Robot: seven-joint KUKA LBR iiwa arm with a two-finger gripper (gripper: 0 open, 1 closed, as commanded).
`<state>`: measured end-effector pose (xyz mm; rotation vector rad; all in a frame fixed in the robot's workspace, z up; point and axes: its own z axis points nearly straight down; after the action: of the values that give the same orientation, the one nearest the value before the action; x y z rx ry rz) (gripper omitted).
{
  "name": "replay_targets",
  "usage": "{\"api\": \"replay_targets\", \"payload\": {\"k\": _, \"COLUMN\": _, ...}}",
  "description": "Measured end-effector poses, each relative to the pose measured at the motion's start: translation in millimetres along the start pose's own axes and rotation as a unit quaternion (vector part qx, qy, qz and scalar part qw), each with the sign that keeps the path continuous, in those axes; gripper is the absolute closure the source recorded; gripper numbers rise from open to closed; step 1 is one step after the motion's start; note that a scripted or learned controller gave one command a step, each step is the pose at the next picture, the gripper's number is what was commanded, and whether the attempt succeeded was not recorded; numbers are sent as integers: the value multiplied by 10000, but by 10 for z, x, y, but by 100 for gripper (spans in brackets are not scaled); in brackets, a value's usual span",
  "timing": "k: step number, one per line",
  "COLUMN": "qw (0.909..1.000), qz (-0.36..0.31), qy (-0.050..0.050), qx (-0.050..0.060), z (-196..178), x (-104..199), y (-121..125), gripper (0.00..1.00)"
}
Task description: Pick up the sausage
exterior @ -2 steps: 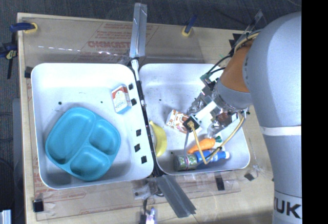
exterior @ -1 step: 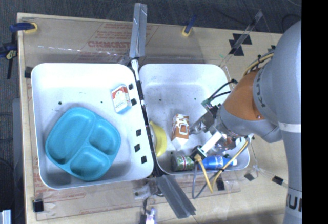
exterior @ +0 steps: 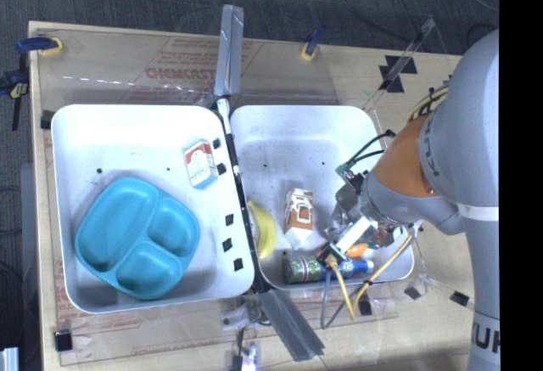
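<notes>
Dark carpet surrounds the wooden bench (exterior: 102,55), and both bins sit on it side by side. In the left bin (exterior: 76,127) you have a blue divided plate (exterior: 136,235) and a small red-and-white carton (exterior: 199,163), neither of which matters for this step. In the right bin (exterior: 322,119), a yellow item (exterior: 265,229) lies against the left wall, an orange-and-white packet (exterior: 298,212) is near the middle, and a green can (exterior: 303,267) lies along the front wall.

The gripper (exterior: 349,235) is low in the front right corner, just beside the can, over a clutter of small orange and blue pieces (exterior: 358,251). You cannot tell whether it is open or closed. No clear sausage shape is visible, so it probably lies in that clutter. Confirm the target first, then come straight down on its middle. Keep clear of the can and the bin wall, and lift slowly.
</notes>
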<state>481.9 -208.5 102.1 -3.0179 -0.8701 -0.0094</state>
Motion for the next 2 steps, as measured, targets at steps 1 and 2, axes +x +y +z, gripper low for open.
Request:
{"api": "replay_targets", "payload": {"k": 1, "qw": 9984, "qz": 560, "qy": -50, "qx": 25, "z": -592, "x": 69, "y": -198, "gripper": 100}}
{"api": "replay_targets", "payload": {"k": 2, "qw": 9845, "qz": 1752, "qy": -52, "qx": 24, "z": -921, "x": 208, "y": 151, "gripper": 100}}
